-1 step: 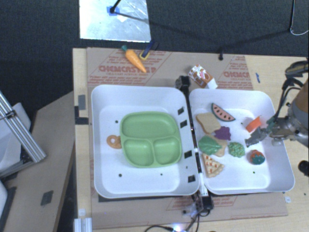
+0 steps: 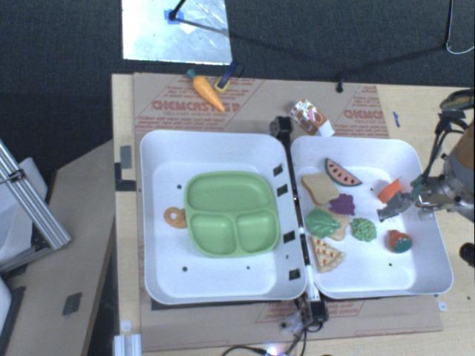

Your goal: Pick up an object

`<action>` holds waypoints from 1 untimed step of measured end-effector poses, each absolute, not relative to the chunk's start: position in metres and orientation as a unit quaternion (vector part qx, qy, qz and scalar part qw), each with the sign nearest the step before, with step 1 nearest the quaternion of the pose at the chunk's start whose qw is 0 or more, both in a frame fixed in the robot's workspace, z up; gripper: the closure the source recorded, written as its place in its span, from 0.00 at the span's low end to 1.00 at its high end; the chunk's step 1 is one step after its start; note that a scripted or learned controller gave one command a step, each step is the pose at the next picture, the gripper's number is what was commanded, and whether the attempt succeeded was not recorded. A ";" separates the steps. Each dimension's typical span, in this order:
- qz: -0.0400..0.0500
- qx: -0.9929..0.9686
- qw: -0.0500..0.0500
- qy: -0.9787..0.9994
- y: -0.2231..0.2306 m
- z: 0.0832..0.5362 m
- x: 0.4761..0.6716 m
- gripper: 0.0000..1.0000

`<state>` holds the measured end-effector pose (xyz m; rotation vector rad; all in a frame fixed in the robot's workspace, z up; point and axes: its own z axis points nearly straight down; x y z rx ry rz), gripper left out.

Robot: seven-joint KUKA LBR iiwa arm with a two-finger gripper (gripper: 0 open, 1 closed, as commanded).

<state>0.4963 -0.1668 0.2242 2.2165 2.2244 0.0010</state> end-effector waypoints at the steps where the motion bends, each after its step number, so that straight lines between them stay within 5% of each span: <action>1: 0.000 0.707 -0.001 0.708 -0.171 0.182 0.494 0.00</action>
